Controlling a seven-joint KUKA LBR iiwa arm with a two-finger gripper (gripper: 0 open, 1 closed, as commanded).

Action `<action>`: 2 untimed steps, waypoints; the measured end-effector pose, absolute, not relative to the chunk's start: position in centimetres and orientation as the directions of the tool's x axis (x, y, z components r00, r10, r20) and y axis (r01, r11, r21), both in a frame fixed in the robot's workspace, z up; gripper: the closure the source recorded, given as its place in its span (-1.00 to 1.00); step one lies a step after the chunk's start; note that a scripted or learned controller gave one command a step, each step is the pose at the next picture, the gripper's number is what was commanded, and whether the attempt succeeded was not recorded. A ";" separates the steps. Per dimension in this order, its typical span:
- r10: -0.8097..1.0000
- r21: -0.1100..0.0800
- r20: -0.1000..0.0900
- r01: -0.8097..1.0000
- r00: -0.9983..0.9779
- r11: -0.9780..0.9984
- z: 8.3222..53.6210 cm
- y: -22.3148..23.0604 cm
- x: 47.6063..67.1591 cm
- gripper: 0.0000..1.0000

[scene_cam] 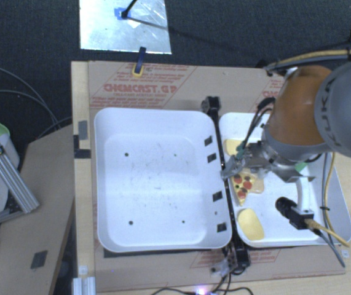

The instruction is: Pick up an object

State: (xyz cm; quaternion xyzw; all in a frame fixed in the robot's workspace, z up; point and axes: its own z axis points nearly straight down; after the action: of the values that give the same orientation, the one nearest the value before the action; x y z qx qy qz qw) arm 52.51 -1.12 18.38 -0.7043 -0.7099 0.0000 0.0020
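Gripper (236,166), aperture indeterminate, sits over right bin (332,226) beside flat pizza slice (247,184); likely light, thin—grasp an edge.

Printed in red across the brown board (163,82) under the bins, at twelve o'clock from the left bin (157,177): "CHEMCAST GP". Repeated red print of the same kind along the board's lower edge at six o'clock, too small to read. On the grey arm (347,112), at three o'clock: part of "KUKA" lettering.
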 end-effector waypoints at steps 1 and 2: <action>1.000 -0.002 0.001 1.000 -0.001 0.001 18.4 -1.3 48.5 -1.00; 1.000 0.004 0.001 1.000 -0.002 0.002 19.5 -1.3 48.8 1.00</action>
State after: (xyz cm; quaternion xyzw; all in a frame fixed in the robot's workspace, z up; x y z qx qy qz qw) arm 48.82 -1.28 19.51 -0.7064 -0.7078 -0.0018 -0.0012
